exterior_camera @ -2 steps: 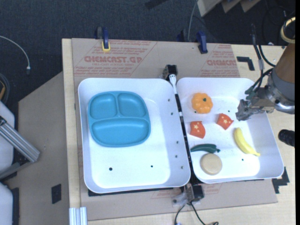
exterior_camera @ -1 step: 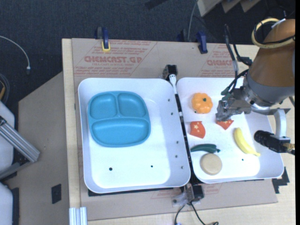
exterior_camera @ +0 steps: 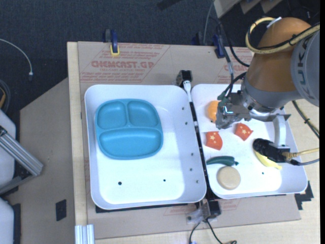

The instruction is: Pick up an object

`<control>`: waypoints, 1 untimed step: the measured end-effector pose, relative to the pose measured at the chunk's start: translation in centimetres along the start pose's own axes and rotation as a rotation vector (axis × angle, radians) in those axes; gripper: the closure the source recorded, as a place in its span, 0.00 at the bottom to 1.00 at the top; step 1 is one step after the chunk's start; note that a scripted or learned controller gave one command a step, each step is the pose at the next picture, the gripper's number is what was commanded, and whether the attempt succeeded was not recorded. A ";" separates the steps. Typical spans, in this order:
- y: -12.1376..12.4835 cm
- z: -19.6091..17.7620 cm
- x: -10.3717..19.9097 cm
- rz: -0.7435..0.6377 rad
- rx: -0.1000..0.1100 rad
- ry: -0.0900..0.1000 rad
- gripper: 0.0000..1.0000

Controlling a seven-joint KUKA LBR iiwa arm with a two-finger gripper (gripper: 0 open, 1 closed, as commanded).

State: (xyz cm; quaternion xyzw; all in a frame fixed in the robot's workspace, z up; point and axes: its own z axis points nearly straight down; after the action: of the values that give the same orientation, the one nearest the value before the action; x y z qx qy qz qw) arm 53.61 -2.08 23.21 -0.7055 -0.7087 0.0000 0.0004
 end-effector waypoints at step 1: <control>0.3 0.7 4.5 0.001 0.003 0.000 1.00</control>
State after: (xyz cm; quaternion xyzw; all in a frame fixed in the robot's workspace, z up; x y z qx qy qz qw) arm 53.87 2.39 22.49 -0.7060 -0.7082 0.0009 0.0016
